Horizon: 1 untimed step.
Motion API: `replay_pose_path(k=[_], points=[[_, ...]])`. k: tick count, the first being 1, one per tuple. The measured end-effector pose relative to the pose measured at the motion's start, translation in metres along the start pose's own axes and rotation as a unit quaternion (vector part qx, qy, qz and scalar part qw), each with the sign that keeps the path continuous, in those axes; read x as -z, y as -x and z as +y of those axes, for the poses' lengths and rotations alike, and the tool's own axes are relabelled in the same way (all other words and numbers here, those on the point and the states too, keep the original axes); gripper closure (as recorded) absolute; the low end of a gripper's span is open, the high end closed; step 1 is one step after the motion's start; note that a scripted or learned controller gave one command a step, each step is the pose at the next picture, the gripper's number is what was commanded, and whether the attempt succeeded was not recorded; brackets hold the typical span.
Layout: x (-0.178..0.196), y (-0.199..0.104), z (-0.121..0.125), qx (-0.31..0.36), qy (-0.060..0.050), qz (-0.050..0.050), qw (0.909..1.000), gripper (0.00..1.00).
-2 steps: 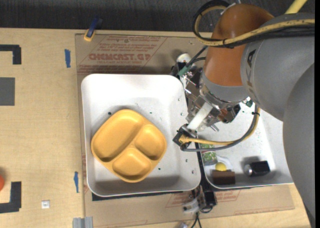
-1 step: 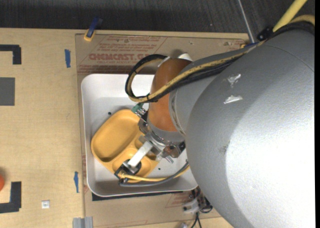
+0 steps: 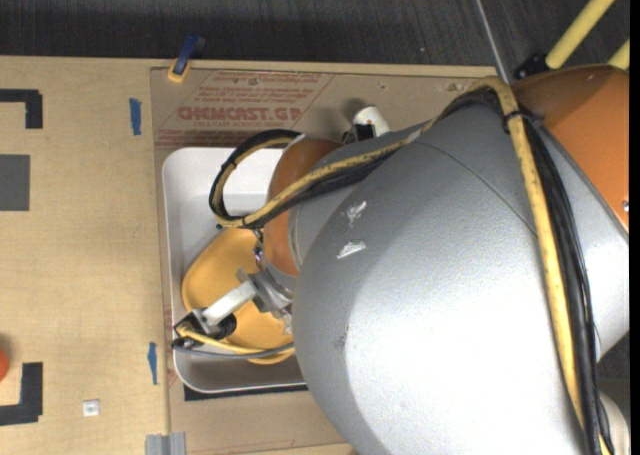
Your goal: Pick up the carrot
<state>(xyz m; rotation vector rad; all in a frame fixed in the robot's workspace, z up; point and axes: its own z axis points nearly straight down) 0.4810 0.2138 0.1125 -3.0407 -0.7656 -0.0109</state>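
Pincer [image 3: 262, 291] down low in the white bin [image 3: 172, 233], tucked beneath the bulky grey arm [image 3: 440, 283]. Apart or together? Cannot tell. No sign of anything lifted. As for the carrot, cannot tell where; possibly hidden beneath the arm. Right beside the pincer, a rounded yellow-orange shape [image 3: 212, 278], looking too broad for a carrot. Pick judged not yet done: grasp and lift both left. Tight on the left wall and the near wall; bare white floor toward the far corner, open bench [image 3: 80, 243] beyond.
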Motion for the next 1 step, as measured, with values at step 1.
replay_pose_path(k=[1], points=[[0.0019, -0.0021, -0.0004, 0.000, 0.000, 0.003, 1.0000, 0.00]])
